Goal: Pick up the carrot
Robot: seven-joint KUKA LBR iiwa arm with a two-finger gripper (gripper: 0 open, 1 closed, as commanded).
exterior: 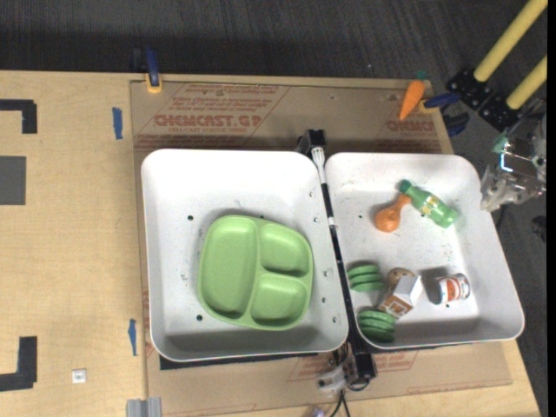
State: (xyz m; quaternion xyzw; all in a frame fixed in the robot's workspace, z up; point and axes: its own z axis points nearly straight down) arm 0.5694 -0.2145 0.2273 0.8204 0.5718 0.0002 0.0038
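The carrot [392, 215] lies in the right bin [495, 272], touching a green bottle [428, 203]. The gripper [504, 181] sits at the bin's right edge, holding nothing. The carrot is to its left, thin end pointing far and right.

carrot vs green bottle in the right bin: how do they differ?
The carrot is orange and opaque; the green bottle looks translucent. The carrot runs up-right to down-left, the bottle up-left to down-right. The bottle lies nearer the bin's far right corner. Both lie flat in the right bin, their upper ends meeting.
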